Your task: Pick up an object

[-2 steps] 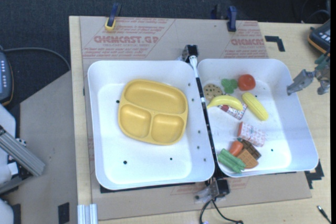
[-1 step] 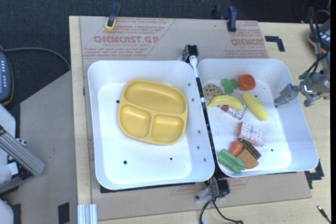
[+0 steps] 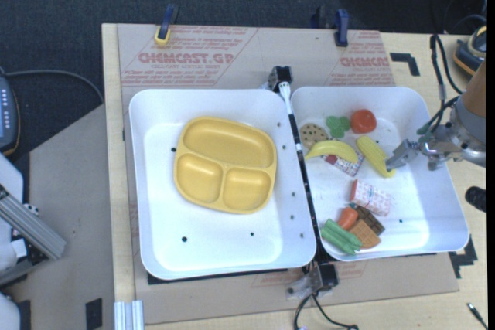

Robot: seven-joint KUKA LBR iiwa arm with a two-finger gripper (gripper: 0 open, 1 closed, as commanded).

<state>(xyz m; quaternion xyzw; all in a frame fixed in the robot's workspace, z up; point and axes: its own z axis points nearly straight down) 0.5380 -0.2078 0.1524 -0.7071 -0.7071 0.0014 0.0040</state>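
Observation:
The right bin holds several toy foods. A red tomato, a green leafy piece and a brown cookie lie near its far side. A yellow banana rests over a small red and white item, and a second yellow piece lies just right of it. A pink and white packet, an orange carrot, a brown block and a green pod lie towards the near edge. My gripper hangs low in this bin, just right of the second yellow piece, with nothing seen in it.
The left bin carries a yellow three-compartment plate. A black divider strip runs between the bins. The grey arm comes in over the right bin's right wall. Two clamps sit on the far board edge.

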